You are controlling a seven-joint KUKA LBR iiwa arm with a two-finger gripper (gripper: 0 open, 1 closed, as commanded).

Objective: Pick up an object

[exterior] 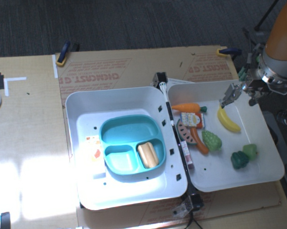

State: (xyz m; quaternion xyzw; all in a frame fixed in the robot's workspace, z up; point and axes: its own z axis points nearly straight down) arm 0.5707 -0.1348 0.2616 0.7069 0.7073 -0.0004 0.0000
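Banana point(228, 120) is the nearest pickable item, lying in the right bin point(267, 176) near its upper right corner, just below and left of the end effector point(229, 96). End effector hovers above the bin's far edge with nothing between its fingers; whether they're spread wide or narrow I can't tell from this angle.

Risks from here:
- Banana is curved and smooth, sits close to the bin wall. A descent off its centre line could pinch one tip and squirt it out.
- Fingers could clip the bin rim on the way down, given how close the end effector is to that edge.
- Carrot point(185, 107), small packet point(189, 119), sausage-like piece point(199, 142) and green lettuce piece point(212, 140) are packed touching or nearly so near the divider; a grasp there likely nudges neighbours or grabs two.
- Two green pepper pieces point(244, 156) sit close together lower right.

Left bin point(82, 156) holds a teal divided tray point(131, 146) with a bread roll point(147, 154).

Writing: red print on the cardboard point(95, 73) over the tabletop, mirrored or upside down, not reliably legible. Packet label too small to read.
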